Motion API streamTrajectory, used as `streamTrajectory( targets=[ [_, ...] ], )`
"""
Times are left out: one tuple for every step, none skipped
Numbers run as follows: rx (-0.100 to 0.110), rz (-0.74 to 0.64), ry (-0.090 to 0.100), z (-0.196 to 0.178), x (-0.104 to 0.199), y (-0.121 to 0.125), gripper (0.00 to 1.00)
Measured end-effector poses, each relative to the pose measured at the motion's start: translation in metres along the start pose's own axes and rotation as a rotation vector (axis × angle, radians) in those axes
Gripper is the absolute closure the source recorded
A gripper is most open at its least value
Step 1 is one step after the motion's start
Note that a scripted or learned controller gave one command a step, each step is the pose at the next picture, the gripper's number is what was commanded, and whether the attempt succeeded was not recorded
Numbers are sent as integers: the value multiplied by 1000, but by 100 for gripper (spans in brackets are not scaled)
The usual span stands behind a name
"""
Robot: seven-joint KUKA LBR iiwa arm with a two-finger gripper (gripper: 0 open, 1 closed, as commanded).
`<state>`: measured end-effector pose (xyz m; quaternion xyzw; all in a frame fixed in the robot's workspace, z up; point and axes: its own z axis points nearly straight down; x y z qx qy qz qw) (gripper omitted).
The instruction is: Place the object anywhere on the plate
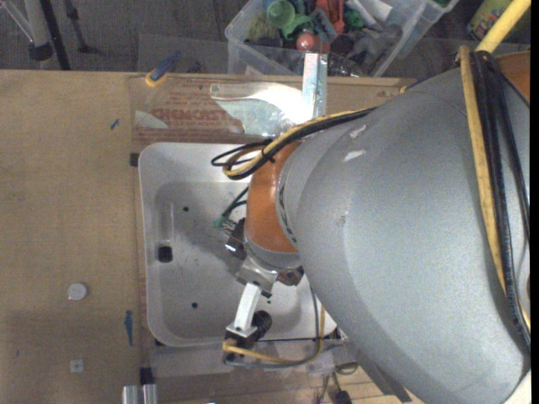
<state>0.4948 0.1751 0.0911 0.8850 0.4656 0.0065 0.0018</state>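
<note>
**Black piece sits off to the gripper's left, across bare bin floor**

The gripper (257, 269) hangs low over the white bin (148, 310), just under the orange band (263, 213) of the arm (404, 225). From this slanted view it cannot be told whether the gripper is spread or pressed together, and nothing is seen pinched in it or touching it.

The likely task thing, a small black object (164, 252), lies on the bin floor to the gripper's left in the view, at about the same level. It is clearly apart from the gripper, with bare white floor between them. It is too small to show a long axis. A faint grey streak (167, 217) runs up the view from it, and if that belongs to it, the axis runs up and down the view, crosswise to the line from the gripper.

The arm's bulk covers the ground to the gripper's right, so where the plate lies cannot be told. The coming move probably calls for a shift left before any descent.
</note>
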Motion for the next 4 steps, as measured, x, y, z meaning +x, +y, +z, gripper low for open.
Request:
streamTrajectory(
  targets=[
    [-3, -128, -2, 0, 41, -21, 100],
    [0, -362, 8, -1, 8, -16, 100],
    [1, -360, 2, 1, 5, -15, 0],
    [1, 151, -3, 1, 28, -34, 0]
  ],
)
